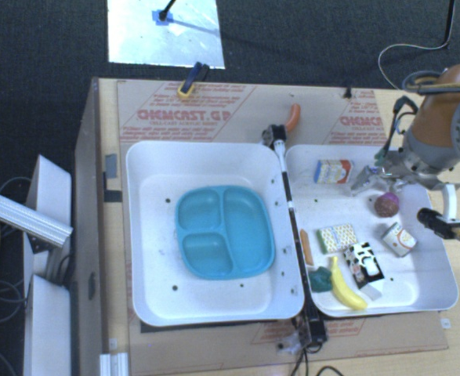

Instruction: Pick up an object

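- Several small objects lie in the right bin [449, 292]; none is lifted, so this looks like the approach step.
- The end effector [380, 177] hovers at the bin's 1 o'clock side; open or closed, I cannot tell.
- The purple ball [385, 204] sits just beside it, toward 5 o'clock; the next move likely calls for descending over it.

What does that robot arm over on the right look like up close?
The arm is rounded and bulky, grey metal with a broad orange band near its wrist. Below that sits a cluster of silvery metal parts ending in the gripper, which has thin pale prongs. A black cable loops beside the wrist, and a small black piece with a white bracket sticks out on its side.
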You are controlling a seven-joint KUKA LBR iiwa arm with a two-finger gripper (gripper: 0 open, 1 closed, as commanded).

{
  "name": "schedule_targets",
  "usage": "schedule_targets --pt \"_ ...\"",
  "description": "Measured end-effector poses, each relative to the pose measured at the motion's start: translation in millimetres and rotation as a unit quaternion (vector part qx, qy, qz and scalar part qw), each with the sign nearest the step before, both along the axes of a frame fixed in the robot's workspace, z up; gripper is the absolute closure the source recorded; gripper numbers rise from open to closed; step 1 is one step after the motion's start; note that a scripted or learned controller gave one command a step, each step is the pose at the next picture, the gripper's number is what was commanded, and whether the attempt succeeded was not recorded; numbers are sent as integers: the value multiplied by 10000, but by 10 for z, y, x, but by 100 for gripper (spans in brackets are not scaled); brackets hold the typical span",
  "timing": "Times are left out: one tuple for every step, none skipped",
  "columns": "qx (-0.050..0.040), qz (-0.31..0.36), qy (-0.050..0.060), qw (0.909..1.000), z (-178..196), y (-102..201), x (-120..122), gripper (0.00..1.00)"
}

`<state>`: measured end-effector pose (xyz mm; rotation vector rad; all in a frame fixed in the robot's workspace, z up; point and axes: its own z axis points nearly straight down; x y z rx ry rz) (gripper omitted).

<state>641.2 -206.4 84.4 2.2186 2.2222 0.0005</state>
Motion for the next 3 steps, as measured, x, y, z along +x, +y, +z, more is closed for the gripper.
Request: schedule_targets --pt "1 -3 -2 10000 2 -1 -364 0" --pt "-2 1 -21 10000 112 -1 -352 100" --pt "5 16 -18 10000 577 660 -33 100"
